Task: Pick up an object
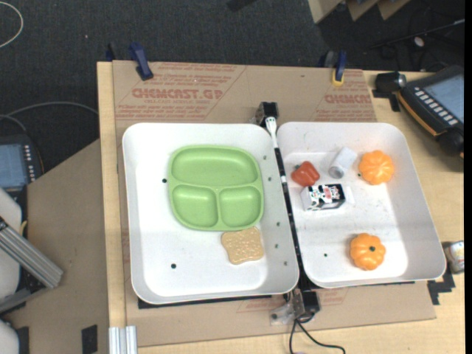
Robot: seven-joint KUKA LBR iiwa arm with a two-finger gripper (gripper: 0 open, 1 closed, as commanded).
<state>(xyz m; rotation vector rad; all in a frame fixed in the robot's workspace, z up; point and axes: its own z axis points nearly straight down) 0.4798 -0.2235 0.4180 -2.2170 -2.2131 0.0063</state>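
Observation:
The right bin holds two orange pumpkins, one at the back right and one near the front. A red pepper-like piece lies at the bin's back left, with a small grey cylinder just right of it. A black-and-white patterned block lies in front of those two. In the left bin sits a green three-compartment plate, and a tan cracker-like slice rests just in front of it.
Both bins stand on a cardboard sheet clamped at the back by a blue clip and a yellow-blue clip. A tablet-like device lies at the far right. Cables hang at the front edge.

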